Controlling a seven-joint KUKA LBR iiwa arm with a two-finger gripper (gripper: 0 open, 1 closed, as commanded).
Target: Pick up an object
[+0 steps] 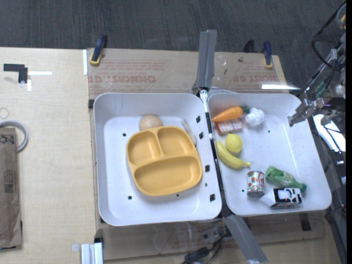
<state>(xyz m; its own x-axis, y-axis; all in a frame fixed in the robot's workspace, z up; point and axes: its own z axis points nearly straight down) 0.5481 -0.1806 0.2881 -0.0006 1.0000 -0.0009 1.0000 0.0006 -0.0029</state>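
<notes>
Nothing is picked up yet, by the look of it. The hand (300,116) hangs at the far right rim of the right bin (275,202), with nothing between its fingers; how wide it is set I cannot tell from here. Every candidate lies to its left or below: the carrot (227,114) and banana (231,157) across the bin, the small can (254,183) and green packet (283,178) nearer its front. The reach, descent and grasp all remain.
</notes>
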